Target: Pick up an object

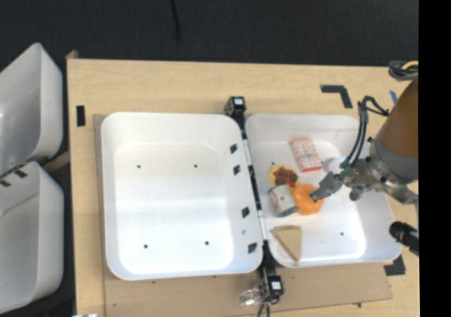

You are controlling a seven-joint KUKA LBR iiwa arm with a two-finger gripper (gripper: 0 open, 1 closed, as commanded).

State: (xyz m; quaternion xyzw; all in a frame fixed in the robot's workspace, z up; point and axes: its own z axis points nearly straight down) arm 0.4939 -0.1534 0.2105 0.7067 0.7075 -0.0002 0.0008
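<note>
The right bin [338, 245] holds several small objects. An orange rounded piece [305, 199] lies near the bin's middle, with a small grey and white block [281, 199] against its left side. Above them sits a dark red and yellow item [282, 174], and further back a white packet with red print [305, 153]. A tan wedge [288, 241] rests at the front left corner. My gripper [323, 190] reaches in from the right and its tip is at the right edge of the orange piece. The grey arm with its orange band [402, 125] stands at the right.
The left bin [169, 196] lies beside the right one, with a black-clipped divider [248, 182] between them. Two white containers [21, 168] stand off the bench at the far left. Black cables run by the arm at the right.
</note>
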